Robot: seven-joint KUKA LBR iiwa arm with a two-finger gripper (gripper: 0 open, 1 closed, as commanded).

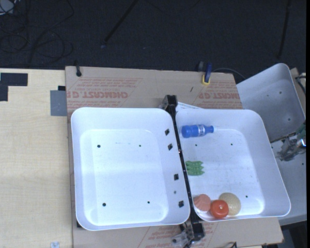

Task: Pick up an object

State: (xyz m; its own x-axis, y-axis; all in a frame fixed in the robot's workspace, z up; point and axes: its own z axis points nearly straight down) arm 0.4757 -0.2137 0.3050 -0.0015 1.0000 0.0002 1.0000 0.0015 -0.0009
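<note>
inside, the right bin (258,154) holds a blue bottle (197,130), green piece (194,168), three round items (217,204).

small green thing (194,168) too blurred to identify, pale round item (230,203) partly hidden (red ball (219,208) in front)

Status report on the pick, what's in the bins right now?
Blue bottle, green item, three round pieces lying loose in right bin. Nothing blocking them.

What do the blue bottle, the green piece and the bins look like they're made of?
Blue bottle: probably plastic, translucent blue with a glossy highlight. Green piece: likely soft plastic or rubber, matte and lumpy; too small to be sure. Right bin and left bin: seemingly moulded white plastic, smooth with rounded corners.
</note>
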